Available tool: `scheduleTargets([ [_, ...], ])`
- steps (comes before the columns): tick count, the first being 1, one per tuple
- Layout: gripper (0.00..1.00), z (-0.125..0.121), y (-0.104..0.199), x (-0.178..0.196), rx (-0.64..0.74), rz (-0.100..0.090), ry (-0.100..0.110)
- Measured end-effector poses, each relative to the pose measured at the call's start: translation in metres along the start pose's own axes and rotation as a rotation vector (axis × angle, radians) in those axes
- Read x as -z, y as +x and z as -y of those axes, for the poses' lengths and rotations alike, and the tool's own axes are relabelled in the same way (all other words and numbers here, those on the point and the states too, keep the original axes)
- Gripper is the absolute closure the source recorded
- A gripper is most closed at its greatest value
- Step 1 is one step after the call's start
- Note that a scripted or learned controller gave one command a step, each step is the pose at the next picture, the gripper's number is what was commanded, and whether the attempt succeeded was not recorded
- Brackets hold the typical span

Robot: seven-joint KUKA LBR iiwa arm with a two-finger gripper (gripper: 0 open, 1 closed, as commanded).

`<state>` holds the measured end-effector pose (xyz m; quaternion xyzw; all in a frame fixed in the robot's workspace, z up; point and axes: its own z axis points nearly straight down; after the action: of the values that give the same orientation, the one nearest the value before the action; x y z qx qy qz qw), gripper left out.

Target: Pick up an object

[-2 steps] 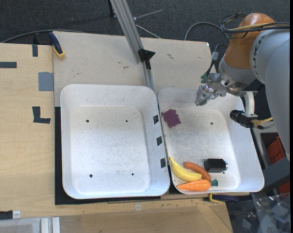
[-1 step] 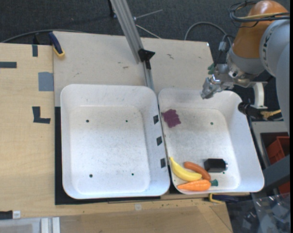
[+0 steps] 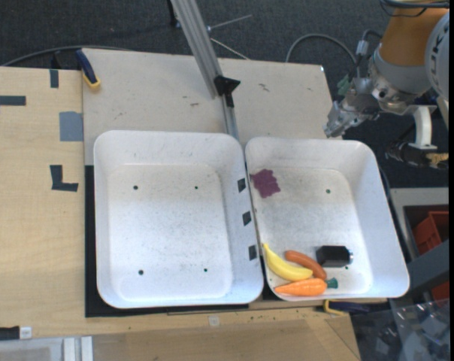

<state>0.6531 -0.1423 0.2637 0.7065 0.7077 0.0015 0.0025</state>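
Grey KUKA arm [image 3: 407,59] at upper right of camera view: broad orange band on a rounded link, pale grey ring-shaped wrist flange below it. Black cables loop around the top of the orange section and run down the left side. White rounded housing edge at far right. Wrist narrows to a small metallic grey 2-finger gripper [image 3: 338,122], blurry, darker fittings where it joins the flange. A white cylindrical piece hangs beside the wrist on the right. No legible markings or screws.
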Motion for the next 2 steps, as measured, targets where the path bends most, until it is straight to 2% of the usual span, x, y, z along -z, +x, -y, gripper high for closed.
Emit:
scheduleTargets([
  [1,1.00,-0.001,0.000,0.029,0.000,-0.001,0.003],
  [2,1.00,-0.001,0.061,0.024,0.005,-0.003,0.008],
])
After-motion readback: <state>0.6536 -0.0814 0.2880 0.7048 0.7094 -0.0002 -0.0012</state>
